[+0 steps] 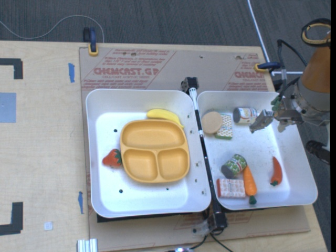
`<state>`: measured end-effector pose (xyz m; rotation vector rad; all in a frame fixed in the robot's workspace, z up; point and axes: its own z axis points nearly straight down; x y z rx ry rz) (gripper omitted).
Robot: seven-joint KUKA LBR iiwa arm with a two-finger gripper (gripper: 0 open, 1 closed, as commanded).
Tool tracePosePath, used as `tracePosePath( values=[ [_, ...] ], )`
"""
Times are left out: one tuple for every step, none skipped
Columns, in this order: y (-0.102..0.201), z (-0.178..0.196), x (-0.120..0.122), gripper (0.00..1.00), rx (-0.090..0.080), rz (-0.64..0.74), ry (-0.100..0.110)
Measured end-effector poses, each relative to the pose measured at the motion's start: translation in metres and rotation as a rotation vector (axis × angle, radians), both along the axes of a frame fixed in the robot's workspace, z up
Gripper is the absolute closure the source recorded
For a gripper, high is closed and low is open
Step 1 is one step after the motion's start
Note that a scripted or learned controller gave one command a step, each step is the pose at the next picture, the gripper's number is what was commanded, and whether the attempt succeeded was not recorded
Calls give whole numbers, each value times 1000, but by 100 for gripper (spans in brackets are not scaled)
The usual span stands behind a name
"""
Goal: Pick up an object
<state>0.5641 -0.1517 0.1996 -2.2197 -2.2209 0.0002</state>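
1. Camera view: the gripper [269, 117] hangs over the right bin [304, 193], near its far right corner, just right of the small can [244, 114]. Whether the jaws are parted, I cannot tell; nothing shows between them.
2. The can looks light, rigid and smooth, so likely slippery; gripping across its round body seems best.
3. Nearer the bin's front edge lie a carrot [249, 181] and a red pepper [275, 171], probably hard toy food.

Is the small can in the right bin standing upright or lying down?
Lying down: the can rests on its side, its length along the bin floor.
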Motion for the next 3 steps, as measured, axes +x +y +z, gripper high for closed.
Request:
tracePosePath(
  values=[
    [44, -101, -38, 0, -1, -1, -3],
    [44, -91, -38, 100, -2, -1, -6],
    [112, -15, -79, 100, 0, 1, -2]
  ],
)
